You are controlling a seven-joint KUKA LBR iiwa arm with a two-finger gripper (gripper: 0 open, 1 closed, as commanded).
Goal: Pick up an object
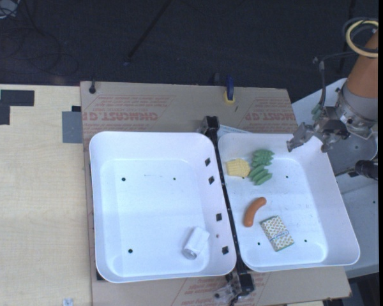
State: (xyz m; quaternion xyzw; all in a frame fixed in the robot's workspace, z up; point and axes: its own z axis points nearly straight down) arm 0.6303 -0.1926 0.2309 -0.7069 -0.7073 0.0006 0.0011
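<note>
My claw hangs at the upper right of the frame, above the top right corner of the right bin. It holds nothing. Whether it stands apart or together I cannot tell from this angle.

Candidate things, right bin:
- Sausage, orange, lying at a slant in the middle of the bin, apart from its neighbours.
- Packet, flat and patterned, just below and right of the sausage.
- Corn, yellow, near the bin's upper left, beside the divider.
- Beans, green, just right of the corn and close to it.

Left bin:
- Roll, white, lying on its side at the lower right of that bin.

Selection: the sausage is my judged best target. It has free floor on both long sides, so my claw can come down across it without touching anything else.

Handling, as judged: it looks like a light toy with a smooth, rounded skin, likely firm or slightly yielding. A round body may squirt out of a poorly centred pinch. I should take it at mid-length, across its short axis, with the claw turned to match its slant.

The packet lies too flat for a sure pinch. The corn and beans sit too near each other for a clean approach.
</note>
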